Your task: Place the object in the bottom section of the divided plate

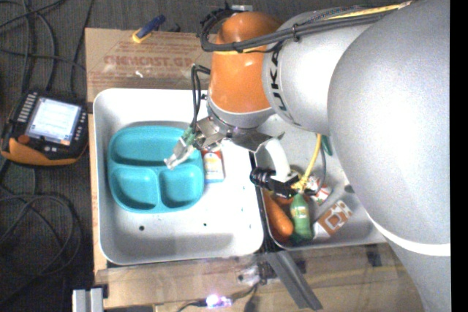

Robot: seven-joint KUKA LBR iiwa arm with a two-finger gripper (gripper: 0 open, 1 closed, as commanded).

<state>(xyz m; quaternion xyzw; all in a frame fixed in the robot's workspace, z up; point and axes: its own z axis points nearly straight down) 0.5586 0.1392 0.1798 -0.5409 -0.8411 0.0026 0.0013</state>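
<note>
Teal, the divided plate [146,172] is lying in the left bin [110,230]. The gripper [184,150] is hovering at its right rim, fingers apart and gripping nothing, while a small bottle [213,166] is lying just right of the plate.

Teal three-section plastic divided plate [150,175] flat in left white bin; small orange-labelled white bottle [213,166] lying just beside its right rim.

Bench [146,62] with two white bins [131,237].
</note>
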